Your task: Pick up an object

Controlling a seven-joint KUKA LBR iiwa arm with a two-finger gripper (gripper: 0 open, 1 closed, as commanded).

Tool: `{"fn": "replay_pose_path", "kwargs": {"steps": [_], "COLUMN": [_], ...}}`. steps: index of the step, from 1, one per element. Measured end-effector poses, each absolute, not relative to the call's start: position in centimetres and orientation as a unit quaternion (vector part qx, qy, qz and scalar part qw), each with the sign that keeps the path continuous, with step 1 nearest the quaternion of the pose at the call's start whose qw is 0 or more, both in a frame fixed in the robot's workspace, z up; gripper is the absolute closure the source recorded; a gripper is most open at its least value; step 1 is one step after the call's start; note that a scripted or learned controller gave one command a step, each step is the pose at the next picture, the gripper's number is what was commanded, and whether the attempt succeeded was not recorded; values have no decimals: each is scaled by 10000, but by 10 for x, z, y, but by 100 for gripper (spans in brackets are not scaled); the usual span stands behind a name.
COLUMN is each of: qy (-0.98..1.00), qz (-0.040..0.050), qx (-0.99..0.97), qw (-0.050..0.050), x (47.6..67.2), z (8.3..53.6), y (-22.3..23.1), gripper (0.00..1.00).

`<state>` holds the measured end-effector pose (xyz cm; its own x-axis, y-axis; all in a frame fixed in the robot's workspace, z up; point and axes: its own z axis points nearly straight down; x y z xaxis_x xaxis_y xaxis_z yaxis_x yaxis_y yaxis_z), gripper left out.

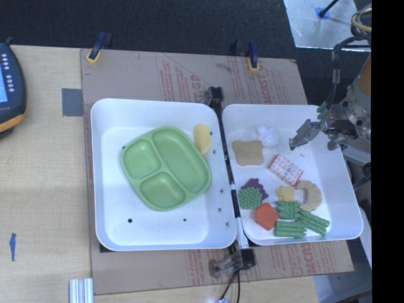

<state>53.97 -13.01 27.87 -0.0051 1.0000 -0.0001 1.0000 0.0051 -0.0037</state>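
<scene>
Toy food pieces (284, 197) clustered in right bin (351, 188), yellow piece (202, 137) beside green tray (165, 167)

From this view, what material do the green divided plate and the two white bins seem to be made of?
The green plate looks like moulded plastic with a matte to satin finish: one even colour, rounded compartment walls, soft highlights. The left bin and the right bin look like thin formed plastic, smooth and slightly glossy, with rounded corners and rolled rims. The picture alone cannot rule out coated metal for the bins.
</scene>
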Motion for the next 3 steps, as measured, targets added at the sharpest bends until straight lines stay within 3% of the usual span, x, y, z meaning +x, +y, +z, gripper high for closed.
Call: {"fn": "replay_pose_path", "kwargs": {"steps": [1,2,3], "qy": [-7095,-7073,-7075], "qz": [50,7,40], "qx": [-7047,-7069,-7066], "qw": [73,-11,64], "x": [538,571,483], "z": [145,148,95], "y": [-104,-160,-165], "gripper": [0,0,0]}}
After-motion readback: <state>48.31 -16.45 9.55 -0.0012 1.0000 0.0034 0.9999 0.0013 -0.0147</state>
